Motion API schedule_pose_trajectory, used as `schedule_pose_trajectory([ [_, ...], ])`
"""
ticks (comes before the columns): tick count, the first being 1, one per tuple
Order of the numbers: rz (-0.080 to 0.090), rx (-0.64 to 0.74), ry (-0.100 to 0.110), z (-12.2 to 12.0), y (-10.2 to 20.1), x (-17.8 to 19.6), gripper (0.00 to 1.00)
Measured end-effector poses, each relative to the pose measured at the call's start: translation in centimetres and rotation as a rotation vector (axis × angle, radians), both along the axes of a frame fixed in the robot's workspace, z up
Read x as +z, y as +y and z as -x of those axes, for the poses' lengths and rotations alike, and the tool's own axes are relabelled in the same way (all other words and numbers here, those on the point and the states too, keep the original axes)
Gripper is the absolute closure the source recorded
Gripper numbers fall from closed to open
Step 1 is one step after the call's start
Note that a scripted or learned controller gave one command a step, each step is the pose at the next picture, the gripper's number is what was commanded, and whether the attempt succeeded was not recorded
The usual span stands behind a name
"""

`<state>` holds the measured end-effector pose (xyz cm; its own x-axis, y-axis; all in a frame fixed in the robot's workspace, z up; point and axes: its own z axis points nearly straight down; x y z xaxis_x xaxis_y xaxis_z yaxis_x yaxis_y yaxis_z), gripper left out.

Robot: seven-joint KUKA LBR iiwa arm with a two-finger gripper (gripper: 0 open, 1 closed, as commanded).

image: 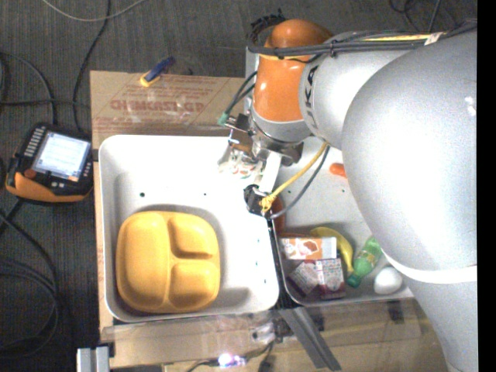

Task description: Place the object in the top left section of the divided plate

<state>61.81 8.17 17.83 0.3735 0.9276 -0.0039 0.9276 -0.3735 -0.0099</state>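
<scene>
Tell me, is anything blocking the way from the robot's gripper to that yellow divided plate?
Nothing visible does. The gripper hangs over the left bin, and only bare white floor lies between it and the yellow divided plate.

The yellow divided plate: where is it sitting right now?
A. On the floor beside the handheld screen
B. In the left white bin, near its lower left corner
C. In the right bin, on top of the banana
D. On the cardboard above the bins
B: the yellow divided plate lies flat in the left white bin, towards its lower left corner, while the banana lies in the right bin.
</scene>
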Motion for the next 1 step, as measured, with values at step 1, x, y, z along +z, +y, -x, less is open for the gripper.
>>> schedule_pose_trajectory([
  [1,0.001,0.098,0.001,9.16,6.24,3.58,1.0],
])
